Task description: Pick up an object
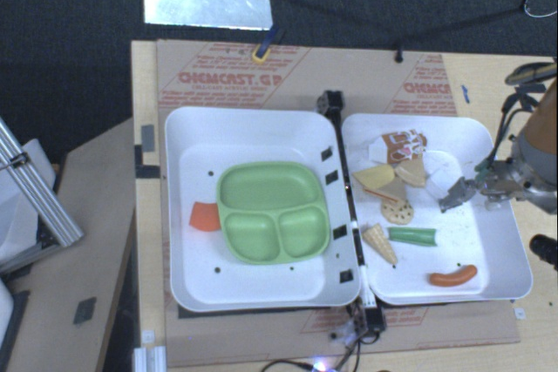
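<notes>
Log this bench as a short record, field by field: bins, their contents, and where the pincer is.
left bin: green divided plate; orange piece on the bin floor at the plate's left
right bin: cone, cookie, green stick, sausage, yellow wedge, brown-and-white packet
pincer: above the right bin's right half, upper right of the green stick, nothing seen between its fingers
arm: enters from the right edge
task status: no object lifted yet

Even bright light, soft shadows, slightly blurry, low resolution
</notes>
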`<state>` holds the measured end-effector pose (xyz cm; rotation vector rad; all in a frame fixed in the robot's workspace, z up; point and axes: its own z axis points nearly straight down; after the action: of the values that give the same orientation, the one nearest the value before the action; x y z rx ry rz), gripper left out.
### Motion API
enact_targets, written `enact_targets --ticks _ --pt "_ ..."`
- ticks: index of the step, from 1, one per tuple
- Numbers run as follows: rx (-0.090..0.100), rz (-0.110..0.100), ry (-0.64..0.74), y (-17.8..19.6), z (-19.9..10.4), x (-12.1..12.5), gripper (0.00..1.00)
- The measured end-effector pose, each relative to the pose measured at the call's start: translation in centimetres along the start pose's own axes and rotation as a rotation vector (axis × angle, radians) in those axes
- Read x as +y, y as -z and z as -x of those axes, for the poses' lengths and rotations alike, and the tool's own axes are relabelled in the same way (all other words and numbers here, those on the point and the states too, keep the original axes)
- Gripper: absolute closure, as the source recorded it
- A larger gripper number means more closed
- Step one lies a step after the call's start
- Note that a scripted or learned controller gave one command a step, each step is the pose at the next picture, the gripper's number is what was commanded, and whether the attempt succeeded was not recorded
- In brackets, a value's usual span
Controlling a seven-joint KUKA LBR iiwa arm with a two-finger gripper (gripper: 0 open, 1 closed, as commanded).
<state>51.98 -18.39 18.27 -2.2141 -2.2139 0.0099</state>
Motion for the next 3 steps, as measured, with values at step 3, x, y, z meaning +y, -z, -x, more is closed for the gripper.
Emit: enact_targets --ticks 3 --pt "-0.002 0.011 0.0 -9.4 -0.9 -0.2 0.0"
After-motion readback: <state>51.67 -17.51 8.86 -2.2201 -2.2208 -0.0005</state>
